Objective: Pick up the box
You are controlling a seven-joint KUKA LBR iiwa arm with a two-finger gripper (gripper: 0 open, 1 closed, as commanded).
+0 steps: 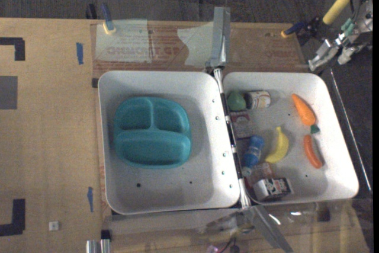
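Smooth white bin (343, 183) holds a small rectangular box (273, 188); fingers' (320, 56) state unclear.

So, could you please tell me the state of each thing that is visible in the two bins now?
Box: lying on its side, right bin's near edge.
Can: lying on its side.
Blue bottle: lying down.
Banana: lying flat.
Carrots: lying flat, apart.
Green ball: resting beside the can.
Teal tray: flat, hollows up, left bin.
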